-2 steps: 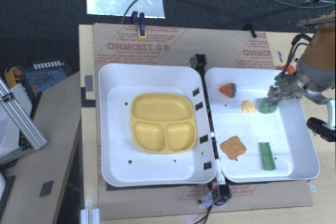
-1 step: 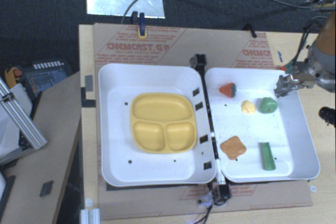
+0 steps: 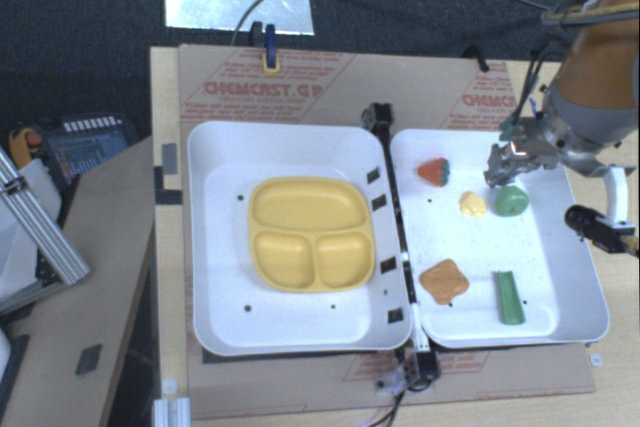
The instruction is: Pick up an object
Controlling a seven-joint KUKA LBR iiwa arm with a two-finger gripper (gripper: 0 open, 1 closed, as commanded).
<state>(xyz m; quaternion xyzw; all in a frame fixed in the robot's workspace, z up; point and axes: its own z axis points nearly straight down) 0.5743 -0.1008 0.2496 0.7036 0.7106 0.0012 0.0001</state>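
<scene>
1. Where the arm (image 3: 600, 65) reaches in from the right, its gripper (image 3: 503, 167) hangs low over the upper part of the right bin (image 3: 580, 315), just above a round green object (image 3: 512, 201); whether anything sits between the fingers cannot be told, nor how wide they stand.
2. Just left of the green object, touching or nearly so, lies a small pale yellow piece (image 3: 472, 205).
3. A red strawberry-like piece (image 3: 434, 172) with a green end lies near the bin's upper left, its long axis roughly left to right.
4. An orange-brown lump (image 3: 444, 281) rests in the lower left of that bin.
5. A green stick (image 3: 509, 297) lies to its right, its long axis running up and down the view, slightly tilted.
6. A yellow three-compartment plate (image 3: 306, 233) sits in the middle of the left bin (image 3: 215, 315).
</scene>
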